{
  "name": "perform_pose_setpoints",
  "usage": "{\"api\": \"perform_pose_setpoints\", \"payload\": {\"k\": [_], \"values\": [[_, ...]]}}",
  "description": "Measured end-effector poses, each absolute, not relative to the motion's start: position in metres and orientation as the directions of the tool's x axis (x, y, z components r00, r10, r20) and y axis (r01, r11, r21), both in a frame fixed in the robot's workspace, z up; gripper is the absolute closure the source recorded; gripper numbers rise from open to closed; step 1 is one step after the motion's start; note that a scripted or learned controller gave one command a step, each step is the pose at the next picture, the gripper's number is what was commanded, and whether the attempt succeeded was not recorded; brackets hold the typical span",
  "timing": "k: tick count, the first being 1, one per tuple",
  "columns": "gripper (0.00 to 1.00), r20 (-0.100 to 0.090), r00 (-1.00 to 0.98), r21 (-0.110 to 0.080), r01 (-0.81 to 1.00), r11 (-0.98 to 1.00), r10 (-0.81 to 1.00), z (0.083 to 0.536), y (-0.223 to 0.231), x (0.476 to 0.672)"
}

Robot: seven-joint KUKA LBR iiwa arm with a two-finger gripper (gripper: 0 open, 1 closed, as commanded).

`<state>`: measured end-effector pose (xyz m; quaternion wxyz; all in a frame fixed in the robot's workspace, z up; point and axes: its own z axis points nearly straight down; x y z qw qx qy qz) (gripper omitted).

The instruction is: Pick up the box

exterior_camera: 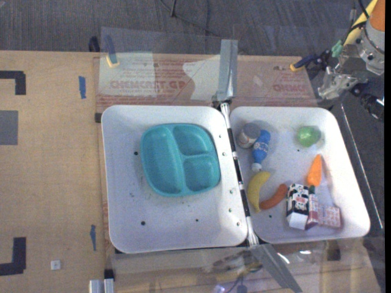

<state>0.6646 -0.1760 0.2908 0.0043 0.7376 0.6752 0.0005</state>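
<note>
Bench bears two shallow white bins side by side. The left bin holds a teal divided plate, lying flat in its upper middle.

The right bin holds several items. The box, white with black cow-like patches, lies in the lower part of this bin, toward lower right of the frame. A small pink-and-white carton lies just beside it on the right. A carrot sits just above the box. A banana and a reddish sausage lie to the box's left, touching each other. A blue-and-white bottle and a grey can sit near the bin's upper left corner. A green round item rests at upper right.

The gripper hangs at upper right of the frame, outside the right bin's upper edge, well apart from the box. Whether its claw is open or closed cannot be told.
</note>
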Motion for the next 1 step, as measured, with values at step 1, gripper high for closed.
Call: {"api": "perform_pose_setpoints", "payload": {"k": [1], "values": [[1.00,-0.008,0.084,0.012,0.996,-0.084,0.996,0.3021,-0.1743,0.6661]]}}
